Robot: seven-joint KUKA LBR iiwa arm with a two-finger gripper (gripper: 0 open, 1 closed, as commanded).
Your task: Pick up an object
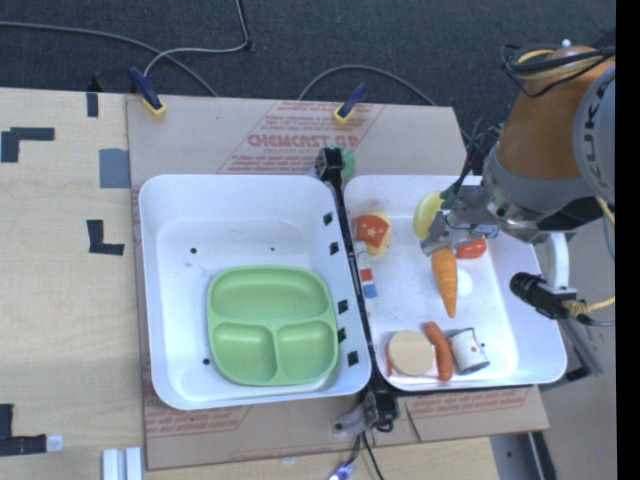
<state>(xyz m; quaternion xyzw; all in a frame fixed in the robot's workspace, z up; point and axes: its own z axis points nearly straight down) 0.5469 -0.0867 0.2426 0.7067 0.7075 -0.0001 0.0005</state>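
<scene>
Fingers (447, 236) low in right bin (520, 353); just above carrot (446, 281)

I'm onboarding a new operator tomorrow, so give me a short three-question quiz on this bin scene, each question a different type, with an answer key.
1. True or false: the green divided plate lies in the right bin.
2. Multiple choice: what lies directly below the gripper in the camera view? A) the carrot B) the hot dog C) a blue cup
3. Fill in: the small red piece with a yellow star sits near the ____ edge of the right bin.

Key: 1 false, it lies in the left bin; 2 A; 3 left.
</scene>
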